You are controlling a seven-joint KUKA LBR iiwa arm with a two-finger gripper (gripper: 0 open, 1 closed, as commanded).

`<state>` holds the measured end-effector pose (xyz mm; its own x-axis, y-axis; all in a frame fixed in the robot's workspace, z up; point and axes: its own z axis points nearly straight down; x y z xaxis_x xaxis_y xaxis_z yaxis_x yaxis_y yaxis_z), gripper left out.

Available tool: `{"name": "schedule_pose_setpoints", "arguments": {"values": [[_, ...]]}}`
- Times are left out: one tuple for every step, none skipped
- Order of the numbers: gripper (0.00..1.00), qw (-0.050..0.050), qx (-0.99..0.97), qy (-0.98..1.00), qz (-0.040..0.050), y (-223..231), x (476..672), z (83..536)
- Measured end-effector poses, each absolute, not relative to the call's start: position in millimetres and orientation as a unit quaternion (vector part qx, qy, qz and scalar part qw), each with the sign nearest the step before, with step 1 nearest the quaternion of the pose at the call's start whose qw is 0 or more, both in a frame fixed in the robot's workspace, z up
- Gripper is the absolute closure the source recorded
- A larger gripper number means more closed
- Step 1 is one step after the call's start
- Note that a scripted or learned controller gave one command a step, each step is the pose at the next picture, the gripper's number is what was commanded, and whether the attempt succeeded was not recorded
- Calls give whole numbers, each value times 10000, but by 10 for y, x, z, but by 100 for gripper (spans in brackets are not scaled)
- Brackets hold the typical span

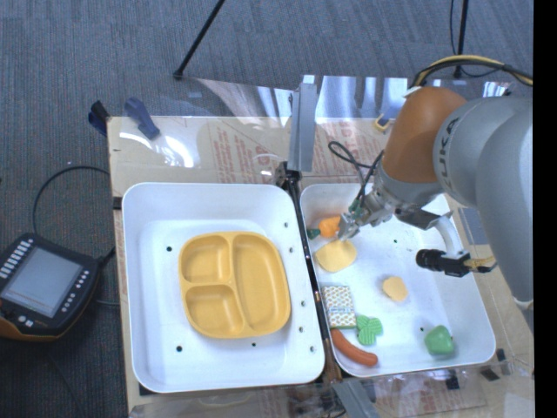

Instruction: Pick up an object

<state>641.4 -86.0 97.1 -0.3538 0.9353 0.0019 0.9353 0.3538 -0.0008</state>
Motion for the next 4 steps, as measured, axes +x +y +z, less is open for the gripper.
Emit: {"name": "schedule_pose_setpoints", "arguments": {"values": [[100, 0, -5501, -8351, 3, -1239, 6439, 872], [0, -2, -5499, -8352, -1, -1235, 6442, 876], [0, 18, -5202, -8540, 0, -858, 5903, 870], [0, 5, -5687, -8225, 0, -897, 6433, 876]]}}
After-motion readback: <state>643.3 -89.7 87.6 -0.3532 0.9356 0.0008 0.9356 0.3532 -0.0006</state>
